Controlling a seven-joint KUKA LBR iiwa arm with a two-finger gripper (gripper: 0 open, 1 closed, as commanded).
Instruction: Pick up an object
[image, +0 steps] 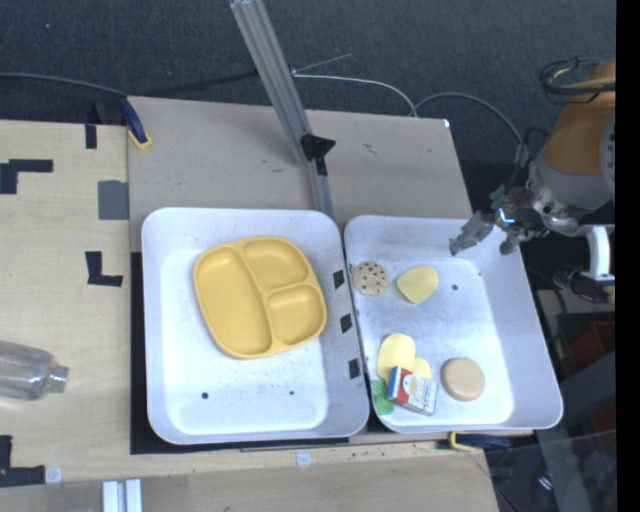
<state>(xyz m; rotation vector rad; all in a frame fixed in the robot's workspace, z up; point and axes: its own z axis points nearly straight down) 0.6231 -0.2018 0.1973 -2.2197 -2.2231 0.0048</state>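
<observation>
Wooden bench (240, 150) carrying two white bins. Left bin (160, 330) — yellow divided plate (262, 296). Right bin (520, 340), beside it — tan disc (463, 379), yellow lump (417, 284), carton (412, 390), cookie (370, 278), loose for picking. Gripper (487, 234) over its far rim — fingers spread, empty.

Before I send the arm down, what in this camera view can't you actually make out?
- Pincer: small and blurred over the right bin's far corner; open or shut, cannot tell.
- Arm: cut off by the right edge.
- Small carton: print too small to read; it covers part of the yellow piece and a green item.
- Clear bottle: cut by the left edge.
- Cookie: real or toy, cannot tell.
</observation>
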